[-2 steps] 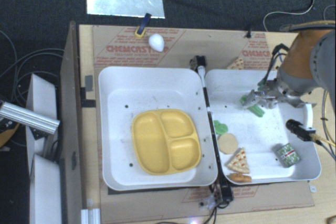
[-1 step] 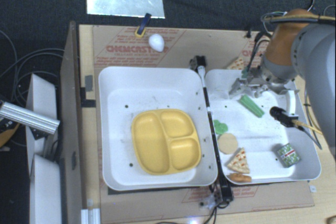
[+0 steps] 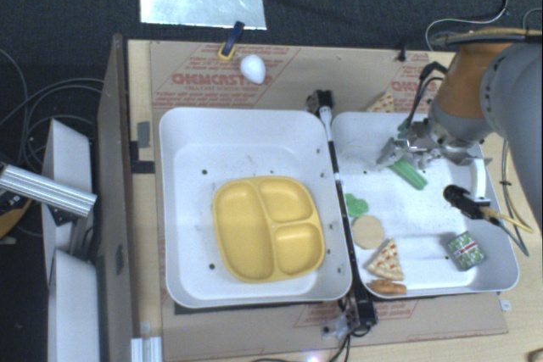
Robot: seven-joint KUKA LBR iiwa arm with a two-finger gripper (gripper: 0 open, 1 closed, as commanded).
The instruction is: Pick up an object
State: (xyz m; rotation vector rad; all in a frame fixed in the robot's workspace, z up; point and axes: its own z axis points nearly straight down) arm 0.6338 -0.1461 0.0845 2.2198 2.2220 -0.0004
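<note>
My gripper (image 3: 407,150) hangs over the back part of the right bin (image 3: 501,271), reaching in from the right. A green oblong piece (image 3: 411,175) lies just below and in front of it, touching or nearly touching its tip; I cannot tell whether it is gripped. Further forward in the same bin lie a small green leafy piece (image 3: 355,205), a round tan cookie (image 3: 368,231), a pizza slice (image 3: 386,260), a sausage (image 3: 387,287) at the front wall, and a green and red can (image 3: 465,250) at the right.
The left bin (image 3: 182,182) holds a yellow divided plate (image 3: 268,226). A black divider (image 3: 338,182) runs between the bins. Behind them on the cardboard rest a white egg-shaped thing (image 3: 253,68) and a small yellow and blue tool (image 3: 230,41).
</note>
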